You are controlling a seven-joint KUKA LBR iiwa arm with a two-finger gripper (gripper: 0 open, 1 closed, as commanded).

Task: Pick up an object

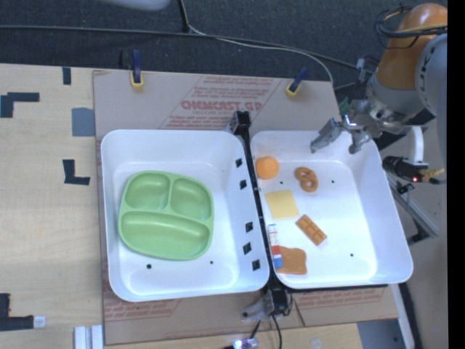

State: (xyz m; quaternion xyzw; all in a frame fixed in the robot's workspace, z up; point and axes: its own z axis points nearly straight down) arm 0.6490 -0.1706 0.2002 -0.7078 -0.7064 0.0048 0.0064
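You're looking at the gripper (338, 143) hanging over the far edge of the right bin (378, 217), jaws spread wide and gripping nothing, the two fingers (320, 139) splaying apart. The arm (410, 49) is reaching in from the right. In that bin, an orange ball (267, 167) is sitting at the far left corner, a pretzel (306, 179) just right of it, a yellow square slice (282, 203) nearer, a brown waffle bar (311, 230) to its near right, and a brown toast piece (292, 260) near the front beside a small red-and-blue tube (274, 240) along the left wall. The left bin (131, 140) is holding a green divided plate (166, 215). All objects are lying well apart from the gripper.
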